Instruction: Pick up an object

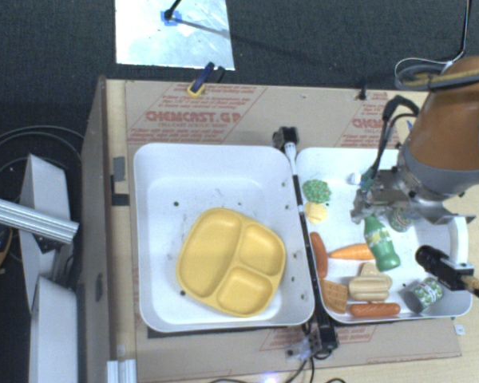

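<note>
The arm reaches in from the right, its gripper [381, 207] low over the right bin [339, 166], at the green bottle's [381, 244] top; whether the jaws pinch it I cannot tell. A carrot [351, 252] touches the bottle. The left bin [207, 166] holds a yellow tray [231, 260].

Dark carpet floor [48, 38], shiny foil sheet [174, 21], printed cardboard bench top [223, 114], black cables [24, 154] at left
</note>
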Tool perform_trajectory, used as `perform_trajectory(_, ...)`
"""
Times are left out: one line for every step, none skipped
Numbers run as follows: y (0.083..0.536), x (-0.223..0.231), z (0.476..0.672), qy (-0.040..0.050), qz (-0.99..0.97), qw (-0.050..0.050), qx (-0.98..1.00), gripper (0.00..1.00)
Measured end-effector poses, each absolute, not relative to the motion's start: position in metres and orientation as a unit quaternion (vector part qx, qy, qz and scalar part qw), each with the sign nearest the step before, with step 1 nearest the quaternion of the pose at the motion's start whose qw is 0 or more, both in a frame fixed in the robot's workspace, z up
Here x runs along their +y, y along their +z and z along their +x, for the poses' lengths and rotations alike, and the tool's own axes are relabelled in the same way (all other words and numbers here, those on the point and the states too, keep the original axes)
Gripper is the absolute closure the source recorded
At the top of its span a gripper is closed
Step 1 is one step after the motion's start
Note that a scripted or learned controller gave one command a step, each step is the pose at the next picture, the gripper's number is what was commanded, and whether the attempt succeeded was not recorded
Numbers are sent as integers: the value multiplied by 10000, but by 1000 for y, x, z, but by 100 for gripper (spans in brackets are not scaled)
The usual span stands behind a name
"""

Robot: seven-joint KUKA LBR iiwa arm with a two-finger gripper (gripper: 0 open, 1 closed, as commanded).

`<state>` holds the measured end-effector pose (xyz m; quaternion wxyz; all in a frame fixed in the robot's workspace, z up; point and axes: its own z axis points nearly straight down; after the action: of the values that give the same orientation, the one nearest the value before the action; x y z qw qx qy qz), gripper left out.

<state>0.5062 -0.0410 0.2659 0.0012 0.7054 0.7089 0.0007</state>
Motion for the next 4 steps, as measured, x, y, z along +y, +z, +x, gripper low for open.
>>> perform_trajectory(240, -67, 557, 1, 7069, 6, 7073, 100)
perform_trajectory(250, -88, 550, 5, 7066, 12, 7077, 100)
perform_trajectory(248, -89, 564, 5, 7059, 13, 7084, 100)
perform_trajectory(193, -180, 561, -9, 7069, 7, 7073, 100)
